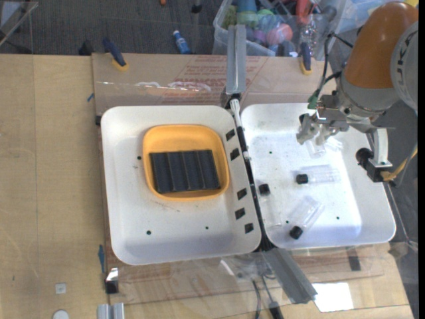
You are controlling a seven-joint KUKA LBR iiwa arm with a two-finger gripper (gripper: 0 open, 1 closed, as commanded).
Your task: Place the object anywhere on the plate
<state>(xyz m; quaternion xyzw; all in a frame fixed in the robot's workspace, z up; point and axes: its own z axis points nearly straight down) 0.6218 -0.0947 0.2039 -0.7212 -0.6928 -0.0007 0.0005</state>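
An orange plate (154,140) sits in the left bin (126,218). A black ribbed rectangular block (184,171) lies flat on it, covering most of its middle. My gripper (320,130) hangs over the upper part of the right bin (372,218), well to the right of the plate and apart from the block. Just below the gripper, a clear tube with a black cap (317,176) lies on the bin floor. A second clear capped piece (304,212) lies lower in the same bin.
A small black piece (263,189) rests near the divider (242,158) between the bins. A clear tub of colourful toys (279,12) stands behind the bins. The orange-banded arm (378,45) fills the upper right.
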